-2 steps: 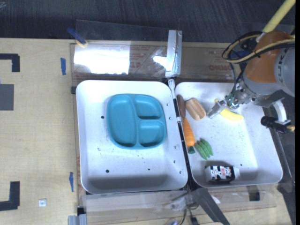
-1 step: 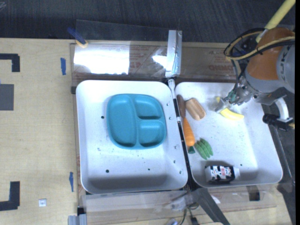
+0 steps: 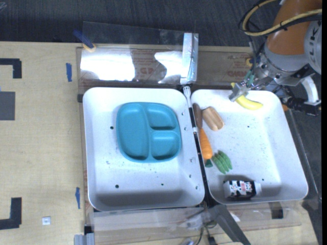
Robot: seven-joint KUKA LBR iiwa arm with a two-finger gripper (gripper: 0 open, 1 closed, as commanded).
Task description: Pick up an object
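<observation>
1. The gripper (image 3: 239, 92) hangs over the far edge of the right bin (image 3: 271, 137), near that bin's far right corner, at the end of the grey arm (image 3: 294, 29) with its orange band.
2. A yellow banana (image 3: 249, 103) lies in the right bin just inside its far wall, directly beside and slightly nearer than the gripper tip; whether the two touch cannot be told.
3. Whether the gripper is open or closed cannot be told; its tip is small and blurred here, and nothing can be seen held in it.
4. Along the right bin's left wall lie a tan bread roll (image 3: 212, 119) towards the far end and an orange carrot (image 3: 205, 144) below it, with a dark brown stick-like item (image 3: 196, 117) beside the roll against the wall.
5. A green leafy toy vegetable (image 3: 222, 161) sits just right of the carrot's near end.
6. Near the right bin's near edge lies a small black and white packet (image 3: 240, 188) on its side; it has markings, but they are too small to read.
7. The left bin (image 3: 102, 177) holds a blue divided plate (image 3: 149, 131) with three compartments, set towards the middle.
8. No readable brand or writing appears on any item.
</observation>
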